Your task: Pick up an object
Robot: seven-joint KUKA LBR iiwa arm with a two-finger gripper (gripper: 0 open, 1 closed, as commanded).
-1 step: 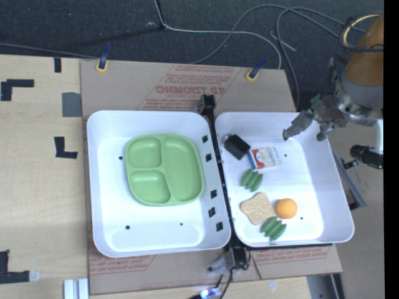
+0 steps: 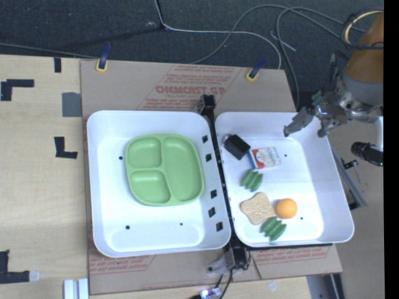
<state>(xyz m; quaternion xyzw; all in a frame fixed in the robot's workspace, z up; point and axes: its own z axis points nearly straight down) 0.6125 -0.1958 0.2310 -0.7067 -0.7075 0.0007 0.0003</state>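
Observation:
The right bin (image 2: 324, 185) holds a black block (image 2: 237, 146), a small white, red and blue carton (image 2: 266, 157), a green pod-shaped toy (image 2: 252, 180), a slice of toast (image 2: 257, 208), an orange ball (image 2: 287, 208) and a second green piece (image 2: 273, 228). My gripper (image 2: 310, 123) hovers over the bin's far right corner, well apart from every object. Its two dark fingers are spread apart, and nothing sits between them.
A green divided plate (image 2: 164, 169) lies in the left bin (image 2: 106, 185). Both bins rest on a cardboard sheet (image 2: 187, 86) held by yellow clamps. Cables (image 2: 249, 23) run across the dark floor behind. The arm's wrist (image 2: 361, 73) stands at the right edge.

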